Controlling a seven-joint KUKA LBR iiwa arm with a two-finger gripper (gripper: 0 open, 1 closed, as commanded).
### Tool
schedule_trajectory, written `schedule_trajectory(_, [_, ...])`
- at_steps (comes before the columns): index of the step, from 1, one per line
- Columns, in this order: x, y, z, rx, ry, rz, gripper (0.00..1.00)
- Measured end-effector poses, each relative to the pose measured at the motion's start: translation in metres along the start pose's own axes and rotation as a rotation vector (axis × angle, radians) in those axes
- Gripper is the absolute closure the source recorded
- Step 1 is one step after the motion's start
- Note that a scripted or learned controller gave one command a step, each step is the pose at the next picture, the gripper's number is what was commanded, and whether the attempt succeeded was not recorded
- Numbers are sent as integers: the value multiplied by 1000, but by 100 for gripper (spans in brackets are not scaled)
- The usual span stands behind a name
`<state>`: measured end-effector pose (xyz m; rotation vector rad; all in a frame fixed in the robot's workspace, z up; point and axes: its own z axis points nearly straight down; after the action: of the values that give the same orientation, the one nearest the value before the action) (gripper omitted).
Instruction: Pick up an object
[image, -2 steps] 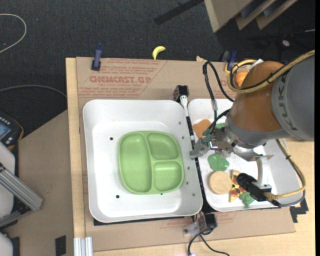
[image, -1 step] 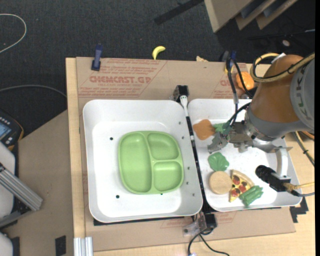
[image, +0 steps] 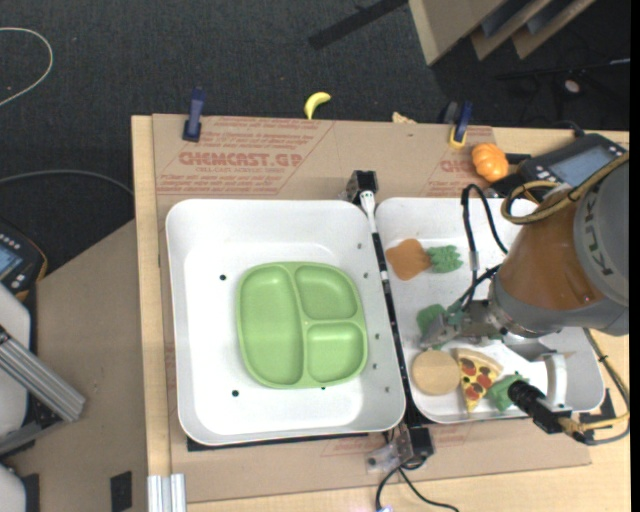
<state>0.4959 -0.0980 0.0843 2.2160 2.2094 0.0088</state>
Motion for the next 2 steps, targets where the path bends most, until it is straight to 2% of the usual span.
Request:
schedule_trajectory(1, [10,-12,-192,-5,3,-6,0])
schedule_trajectory(2, [60,-17,-96,21,8,-7,0])
